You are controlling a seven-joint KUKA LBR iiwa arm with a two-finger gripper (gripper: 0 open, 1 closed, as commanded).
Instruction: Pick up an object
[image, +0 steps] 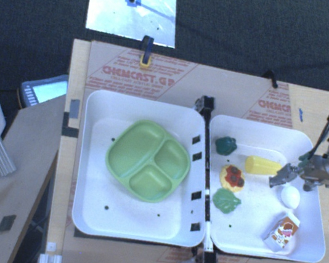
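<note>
Five items (232, 177) beside pincer (282, 176), egg (290, 197) nearest

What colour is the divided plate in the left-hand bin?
Light green. The divided plate shows clearly in the camera view, lying in the left bin.

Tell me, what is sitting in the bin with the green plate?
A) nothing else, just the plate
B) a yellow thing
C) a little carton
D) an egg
A. The green plate lies alone in the left bin, while the egg, the yellow thing and the little carton are all in the right bin.
</note>
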